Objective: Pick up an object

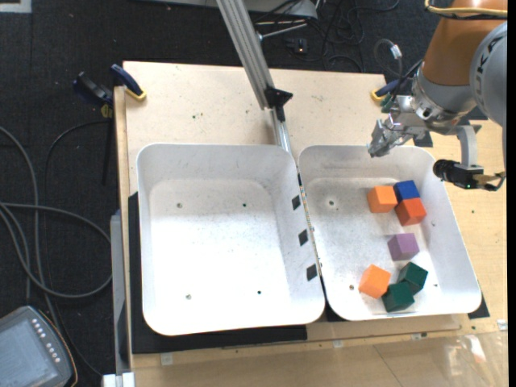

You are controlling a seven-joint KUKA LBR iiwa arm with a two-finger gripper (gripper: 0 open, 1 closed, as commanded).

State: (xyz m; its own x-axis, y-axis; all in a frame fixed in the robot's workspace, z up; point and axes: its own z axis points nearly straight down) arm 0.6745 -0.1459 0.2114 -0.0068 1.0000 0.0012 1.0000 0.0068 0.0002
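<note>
While the arm hangs up at the far right, the blocks sit untouched in the right bin (463, 274). Nearest me, close to that bin's front rim, two dark green blocks (405, 286) touch each other, one at the rim and one a little behind, and an orange block (374, 281) lies just beside them on the left. A step further back rests a pale purple block (402, 246), apart from the green pair. Beyond it comes a tight cluster of three: an orange block (382, 198) on the left, a darker red-orange block (412, 210) to its right, and a blue block (406, 189) touching both from behind.

Across the divide, the left bin (161, 240) lies beside the right one, their inner walls meeting, with small black marks down the join. Both bins rest on a pale wooden bench (210, 103).

Further back, the gripper (380, 146) hovers over the far rim of the right bin, pointing down and leftward, well apart from every block. I cannot tell how its fingers stand; nothing shows between them. Behind it rises the grey arm (459, 79) with its orange band. A slanted metal pole (246, 43) crosses the bench toward the bins' far junction, and blue-and-yellow clamps (121, 79) grip the bench's far corners.
</note>
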